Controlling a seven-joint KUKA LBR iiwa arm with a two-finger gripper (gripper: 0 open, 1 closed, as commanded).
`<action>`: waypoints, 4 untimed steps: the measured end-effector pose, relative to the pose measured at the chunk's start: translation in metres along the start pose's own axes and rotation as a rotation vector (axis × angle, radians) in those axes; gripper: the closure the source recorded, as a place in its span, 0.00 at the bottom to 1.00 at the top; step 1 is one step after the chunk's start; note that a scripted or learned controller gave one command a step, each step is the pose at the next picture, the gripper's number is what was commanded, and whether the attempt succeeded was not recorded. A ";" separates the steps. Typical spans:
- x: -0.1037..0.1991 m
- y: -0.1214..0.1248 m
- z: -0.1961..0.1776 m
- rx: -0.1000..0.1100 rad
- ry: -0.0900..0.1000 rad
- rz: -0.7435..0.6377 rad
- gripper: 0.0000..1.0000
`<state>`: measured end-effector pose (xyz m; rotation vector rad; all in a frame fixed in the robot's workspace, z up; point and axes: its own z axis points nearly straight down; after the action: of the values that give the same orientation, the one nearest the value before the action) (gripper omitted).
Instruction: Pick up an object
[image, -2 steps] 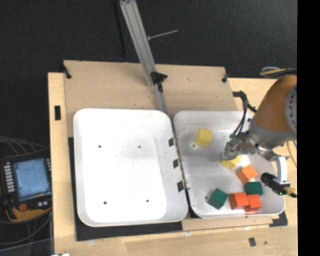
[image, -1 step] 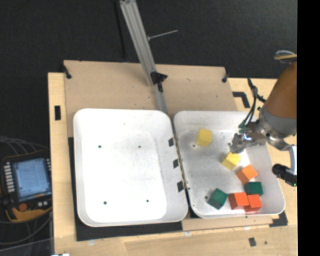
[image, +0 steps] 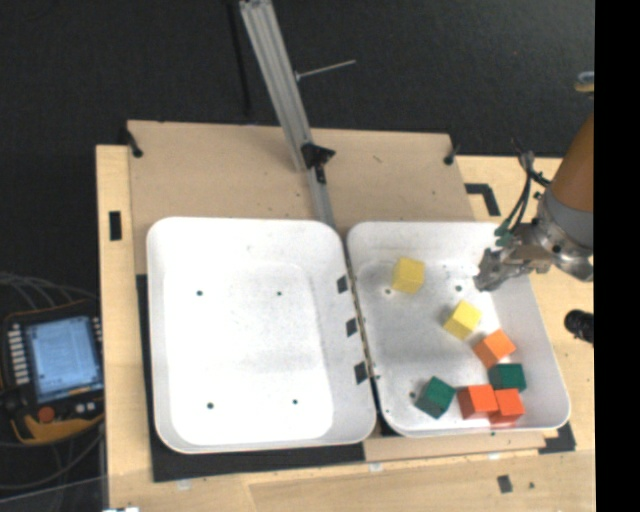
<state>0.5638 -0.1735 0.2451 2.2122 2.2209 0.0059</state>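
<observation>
The grey two-finger gripper (image: 490, 274) hangs over the upper right part of the right shallow white plastic bin (image: 400, 240), close to its far right rim, and nothing is seen between its fingers. The arm enters from the right with its orange band (image: 578, 170) above the wrist. All blocks lie in this same bin. The nearest one is the lower yellow wooden cube (image: 463, 320), a little below and to the left of the gripper, apart from it. The upper yellow wooden cube (image: 408, 275) lies further to the left, at about the same height as the gripper. Lower, near the right rim, there is a tilted orange wooden cube (image: 494, 347), then a small green cube (image: 508, 376), and along the near rim a dark green cube (image: 435, 396) just beside a pair of orange blocks (image: 490, 401) — these are well apart from the gripper. The left shallow white plastic bin (image: 245, 330) stands touching the right one.
</observation>
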 end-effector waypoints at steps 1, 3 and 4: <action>0.055 0.003 0.006 0.006 0.002 -0.002 1.00; 0.158 -0.013 0.011 0.007 0.003 -0.001 1.00; 0.206 -0.028 0.011 0.008 0.004 -0.003 1.00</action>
<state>0.5351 0.0320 0.2334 2.2150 2.2298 0.0014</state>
